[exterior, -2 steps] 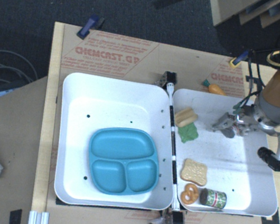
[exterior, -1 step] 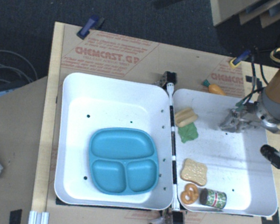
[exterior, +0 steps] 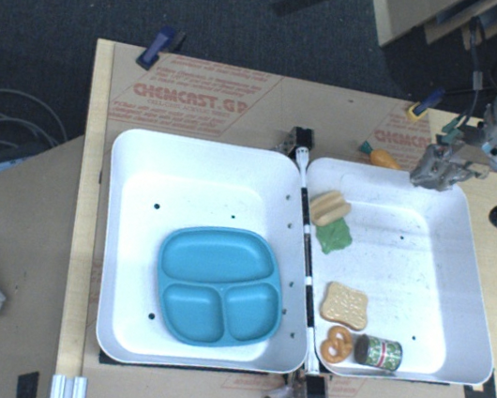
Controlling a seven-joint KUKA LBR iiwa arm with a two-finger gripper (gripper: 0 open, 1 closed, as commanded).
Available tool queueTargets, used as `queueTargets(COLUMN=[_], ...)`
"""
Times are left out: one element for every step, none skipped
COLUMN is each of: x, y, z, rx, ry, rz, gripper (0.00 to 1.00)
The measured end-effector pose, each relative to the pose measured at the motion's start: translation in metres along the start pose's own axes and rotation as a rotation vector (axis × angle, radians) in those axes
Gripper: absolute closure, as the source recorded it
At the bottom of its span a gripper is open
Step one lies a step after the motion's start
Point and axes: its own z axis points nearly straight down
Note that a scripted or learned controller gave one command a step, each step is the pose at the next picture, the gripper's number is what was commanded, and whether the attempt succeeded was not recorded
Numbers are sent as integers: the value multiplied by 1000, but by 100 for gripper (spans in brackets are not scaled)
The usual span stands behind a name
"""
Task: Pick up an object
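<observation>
Your likeliest pick is the small can lying on its side near the front edge of the right bin — dark green label, silvery ends. It looks rigid and light, but round, so it may roll; take it across the body, not the ends. Touching it on the left is a pretzel, with a square cracker just behind; both look brittle. The pincer hovers over the bin's far rim, well apart from all 3. Whether it is open or closed, you cannot tell here.
</observation>
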Motion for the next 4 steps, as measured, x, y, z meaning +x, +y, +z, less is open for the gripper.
queueTargets(x=[0, 50, 80, 82], y=[-1, -72, -115, -138], z=[2, 11, 77, 115], rx=[5, 6, 9, 9], ry=[1, 2, 2, 2], rz=[1, 1, 2, 3], gripper=[0, 0, 0, 0])
